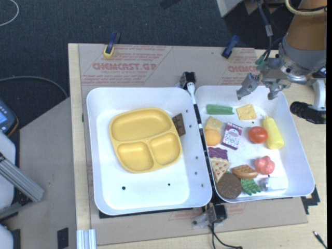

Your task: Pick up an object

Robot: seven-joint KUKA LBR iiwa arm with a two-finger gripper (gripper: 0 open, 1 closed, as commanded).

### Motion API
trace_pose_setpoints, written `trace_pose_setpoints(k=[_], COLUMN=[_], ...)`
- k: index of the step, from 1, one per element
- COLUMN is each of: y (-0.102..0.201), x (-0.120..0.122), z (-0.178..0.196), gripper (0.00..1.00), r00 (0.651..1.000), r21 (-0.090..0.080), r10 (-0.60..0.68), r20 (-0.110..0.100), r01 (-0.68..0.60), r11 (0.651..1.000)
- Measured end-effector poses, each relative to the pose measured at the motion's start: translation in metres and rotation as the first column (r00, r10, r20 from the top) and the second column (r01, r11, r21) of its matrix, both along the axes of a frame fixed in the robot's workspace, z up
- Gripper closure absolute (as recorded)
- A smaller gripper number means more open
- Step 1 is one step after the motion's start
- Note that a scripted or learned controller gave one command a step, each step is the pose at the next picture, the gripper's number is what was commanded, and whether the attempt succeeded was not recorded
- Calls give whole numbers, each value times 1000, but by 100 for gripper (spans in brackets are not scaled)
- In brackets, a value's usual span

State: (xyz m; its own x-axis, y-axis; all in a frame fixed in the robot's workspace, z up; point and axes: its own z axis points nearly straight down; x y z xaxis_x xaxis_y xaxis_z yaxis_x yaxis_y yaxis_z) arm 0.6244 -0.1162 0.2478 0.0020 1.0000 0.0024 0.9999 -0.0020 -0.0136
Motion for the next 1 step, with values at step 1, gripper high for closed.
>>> trace_pose_setpoints(k=[1], y=[0], x=[2], z=[7], gripper=[0], r00=[1000], r21=[-2], r10=[2], r20=[12], r01=[-2], r11=[1000])
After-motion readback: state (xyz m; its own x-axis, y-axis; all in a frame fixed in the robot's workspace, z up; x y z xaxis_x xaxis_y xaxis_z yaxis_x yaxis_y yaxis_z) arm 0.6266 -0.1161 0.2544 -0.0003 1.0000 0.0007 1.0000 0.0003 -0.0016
